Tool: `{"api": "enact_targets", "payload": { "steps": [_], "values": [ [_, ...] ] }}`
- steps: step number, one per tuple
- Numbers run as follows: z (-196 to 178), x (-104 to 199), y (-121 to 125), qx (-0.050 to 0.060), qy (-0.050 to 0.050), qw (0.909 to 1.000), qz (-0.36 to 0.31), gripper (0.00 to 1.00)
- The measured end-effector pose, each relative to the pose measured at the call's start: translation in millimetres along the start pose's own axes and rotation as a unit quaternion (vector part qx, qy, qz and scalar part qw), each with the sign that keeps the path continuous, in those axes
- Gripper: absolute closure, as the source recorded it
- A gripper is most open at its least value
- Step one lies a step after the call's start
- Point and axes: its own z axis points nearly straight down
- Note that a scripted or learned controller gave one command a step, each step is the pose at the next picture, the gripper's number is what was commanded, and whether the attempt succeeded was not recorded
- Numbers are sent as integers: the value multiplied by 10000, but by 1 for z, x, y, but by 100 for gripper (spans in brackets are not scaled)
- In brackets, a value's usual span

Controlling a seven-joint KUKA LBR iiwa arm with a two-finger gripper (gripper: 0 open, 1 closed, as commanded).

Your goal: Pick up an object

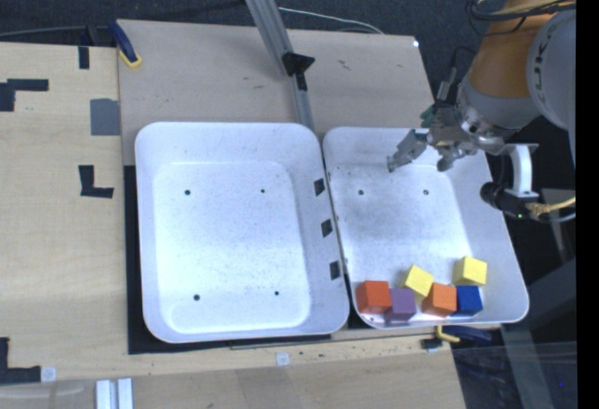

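A: Left bin [159, 211] offers nothing to grab; the blocks sit in the right bin [487, 239], near edge: orange block [374, 294], purple [402, 303], yellow [418, 280], another orange [442, 298], blue [469, 300], yellow [472, 270].

B: The gripper [421, 154] hangs over the far end, fingers apart, seemingly empty. Best take the separate yellow block, descending square.

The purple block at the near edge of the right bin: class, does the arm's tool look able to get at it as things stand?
Probably yes from above, though awkwardly. The tool hangs over the bin's far end, with bare floor between. But the purple block sits tight between the orange block and the bin wall.
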Motion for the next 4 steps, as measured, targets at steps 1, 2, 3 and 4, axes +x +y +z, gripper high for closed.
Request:
{"api": "enact_targets", "payload": {
  "steps": [1, 2, 3, 4],
  "values": [
    [1, 1, 1, -5, 0, 10000, -4, 0],
    [1, 1, 1, -5, 2, 10000, -6, 0],
    [1, 1, 1, -5, 3, 10000, -6, 0],
    [-97, 38, 13, -54, 4, 10000, -27, 0]
  ]
}}
